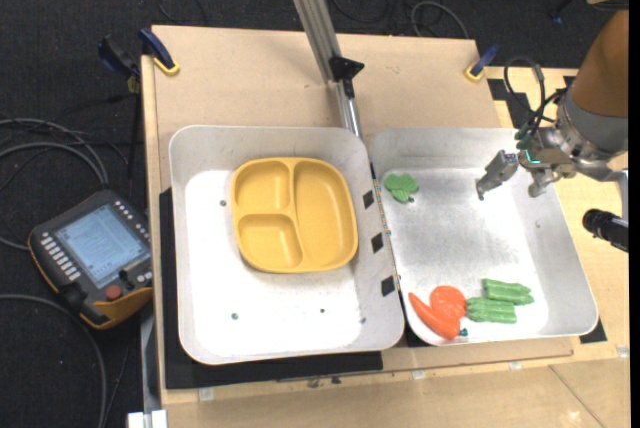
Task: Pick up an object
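Tomato [447, 301], carrot [432, 316] and beans [500, 301] lie clustered at right bin's [560, 246] near edge; green piece [401, 186] by its left wall. Tool [518, 174] hangs over the far side, fingers apart, holding nothing. Approach step; next move calls for travel toward the cluster, then descent.

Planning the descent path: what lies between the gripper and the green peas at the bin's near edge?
Just bare white bin floor separates the gripper from the green peas, as the camera view shows.

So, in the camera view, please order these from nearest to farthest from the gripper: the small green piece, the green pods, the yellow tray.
From the gripper:
1. Small green piece, right bin, upper left.
2. Green pods, right bin, lower right; close to the first.
3. Yellow tray, left bin.
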You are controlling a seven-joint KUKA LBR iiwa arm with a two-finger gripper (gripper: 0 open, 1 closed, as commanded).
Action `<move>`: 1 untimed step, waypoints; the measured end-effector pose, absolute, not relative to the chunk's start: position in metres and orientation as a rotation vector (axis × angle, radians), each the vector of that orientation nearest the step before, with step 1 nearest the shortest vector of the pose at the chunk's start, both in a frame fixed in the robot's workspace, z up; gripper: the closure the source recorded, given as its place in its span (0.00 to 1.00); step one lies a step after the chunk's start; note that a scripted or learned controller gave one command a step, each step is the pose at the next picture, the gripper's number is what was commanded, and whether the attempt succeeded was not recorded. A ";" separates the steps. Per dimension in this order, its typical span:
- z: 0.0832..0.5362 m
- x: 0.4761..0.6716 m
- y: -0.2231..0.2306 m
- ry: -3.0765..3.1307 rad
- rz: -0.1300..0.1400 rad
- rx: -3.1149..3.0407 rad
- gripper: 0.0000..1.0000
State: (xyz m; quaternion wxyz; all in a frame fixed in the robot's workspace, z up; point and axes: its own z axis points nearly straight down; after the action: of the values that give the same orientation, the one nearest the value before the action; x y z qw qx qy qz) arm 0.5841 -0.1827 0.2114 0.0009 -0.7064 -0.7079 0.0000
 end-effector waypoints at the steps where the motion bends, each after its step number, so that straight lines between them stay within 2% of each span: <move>1: 0.212 0.584 -0.183 -2.224 0.000 -2.218 0.00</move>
State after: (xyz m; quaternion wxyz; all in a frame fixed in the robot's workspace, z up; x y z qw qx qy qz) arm 0.5845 -0.1827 0.2117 0.0004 -0.7061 -0.7081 0.0000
